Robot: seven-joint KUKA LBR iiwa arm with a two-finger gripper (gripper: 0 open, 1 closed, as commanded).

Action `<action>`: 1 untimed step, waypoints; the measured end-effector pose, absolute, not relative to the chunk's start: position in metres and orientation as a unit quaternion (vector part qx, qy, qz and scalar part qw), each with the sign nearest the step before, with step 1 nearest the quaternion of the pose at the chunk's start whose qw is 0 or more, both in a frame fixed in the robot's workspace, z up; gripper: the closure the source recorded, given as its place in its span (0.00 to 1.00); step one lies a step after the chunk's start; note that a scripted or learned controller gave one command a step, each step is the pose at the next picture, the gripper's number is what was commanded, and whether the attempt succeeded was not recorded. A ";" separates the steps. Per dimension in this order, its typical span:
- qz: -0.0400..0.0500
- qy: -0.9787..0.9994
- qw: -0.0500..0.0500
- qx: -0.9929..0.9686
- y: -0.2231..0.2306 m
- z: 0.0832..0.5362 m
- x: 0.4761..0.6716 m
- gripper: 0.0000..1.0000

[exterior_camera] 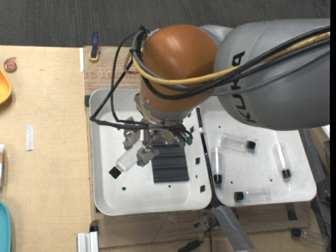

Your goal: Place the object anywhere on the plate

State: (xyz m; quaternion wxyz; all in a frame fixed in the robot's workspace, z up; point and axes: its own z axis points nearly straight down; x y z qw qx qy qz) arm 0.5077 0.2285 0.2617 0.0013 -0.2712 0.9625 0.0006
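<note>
Beneath the orange band of the grey arm, the claw hangs low over the left white bin, pointing down and a little to the view's left. Its metal fingers stand only narrowly apart, and a clear tube with a black cap lies slanted right at their tips, its clear end touching or very nearly touching them; whether the fingers truly pinch it or merely rest against it cannot be told from this angle. The tube's black cap points away from the claw, down and to the view's left, close to the bin floor. Just beside the claw, on its lower right, a black ribbed block lies flat in the same bin, its upper edge tucked under the fingers. Black cables loop from the wrist out to the claw's left. Well to the claw's right, the second white bin carries several more clear tubes with black caps, among them one along its left wall, one near its middle, one toward its right and one by its near edge. Far off to the claw's left, at the border of the wooden bench, a yellow dish and a teal plate are cut off by the frame.
</note>
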 end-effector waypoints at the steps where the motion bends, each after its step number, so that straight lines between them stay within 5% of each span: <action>1: 0.001 0.961 0.000 -0.277 0.228 0.159 0.510 1.00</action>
